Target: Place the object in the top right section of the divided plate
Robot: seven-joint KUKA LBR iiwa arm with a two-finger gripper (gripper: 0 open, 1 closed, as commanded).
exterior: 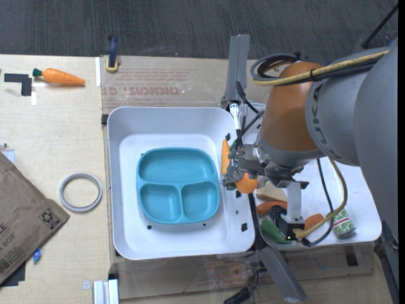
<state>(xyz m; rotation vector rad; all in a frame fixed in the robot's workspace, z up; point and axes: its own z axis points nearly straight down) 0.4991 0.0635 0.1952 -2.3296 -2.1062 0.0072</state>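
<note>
While the blue divided plate lies bare in the left white bin, the grey-and-orange arm hangs over the seam between the two bins, its claw at the left bin's right-hand wall. An orange object, slender and carrot-like, shows just at the claw beside a rounder orange piece; whether either is pinched there or merely lies under it cannot be told from this slanted overhead view, and the claw's state likewise cannot be told.

Judged by the plate, the task is not yet finished: all three sections are bare, including the wide upper one whose right end appears to be the target. The orange object sits just beside the plate's right rim, outside it and apart from the target section. What remains, if the object is in fact in hand, is a short carry leftward over the rim and a release into that upper right area; if it is not, a fresh pick comes first.

Elsewhere, the right bin holds more toy food beneath the arm, among it a green piece. On the table to the left lie a toy carrot, a grey ring and a cardboard box.
</note>
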